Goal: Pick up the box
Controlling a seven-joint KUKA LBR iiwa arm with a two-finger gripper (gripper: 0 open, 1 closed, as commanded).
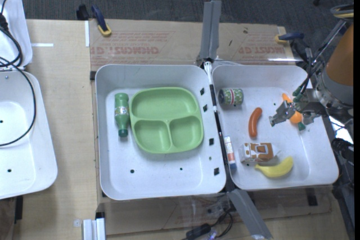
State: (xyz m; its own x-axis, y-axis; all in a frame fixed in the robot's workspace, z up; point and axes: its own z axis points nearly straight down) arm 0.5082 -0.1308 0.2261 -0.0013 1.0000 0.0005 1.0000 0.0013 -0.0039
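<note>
The box (257, 152) is a small brown and white carton lying in the front part of the right bin (315, 177), with a banana (275, 168) touching its front right side. My gripper (288, 113) hangs over the right side of that bin, behind and to the right of the box and well apart from it. A small orange object (296, 117) sits right at the gripper; whether it is held is unclear.
The right bin also holds a green can (231, 97) at the back left, a red sausage (255, 121) in the middle and a thin tube (229, 150) along the left wall. The left bin (107, 177) holds a green divided plate (167, 119) and a green bottle (121, 114).
</note>
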